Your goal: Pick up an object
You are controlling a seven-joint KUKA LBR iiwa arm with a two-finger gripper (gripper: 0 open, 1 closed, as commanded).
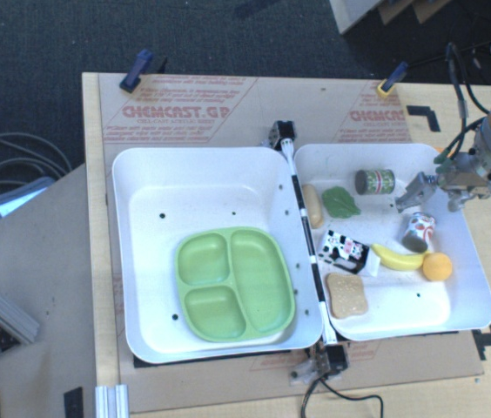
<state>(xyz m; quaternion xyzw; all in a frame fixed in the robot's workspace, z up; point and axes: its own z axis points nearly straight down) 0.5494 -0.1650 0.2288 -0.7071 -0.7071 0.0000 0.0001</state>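
The right bin [467, 307] holds several small objects: a green can [374, 181] lying on its side, a green leaf-shaped piece [341, 202], a tan roll [312, 205], a black-and-white box [343, 249], a banana [398, 257], an orange [437, 267], a slice of bread [346, 295] and a red-and-white can [418, 230]. My gripper [433, 193] hangs over the bin's upper right part, just above the red-and-white can and right of the green can. Its fingers stand apart, with nothing between them.
The left bin [141, 190] holds a green divided plate [232, 283]. A black ridge [302, 225] separates the two bins. Cables [454, 77] trail down at the far right beside the arm. Blue clamps [135, 70] hold the board at its back edge.
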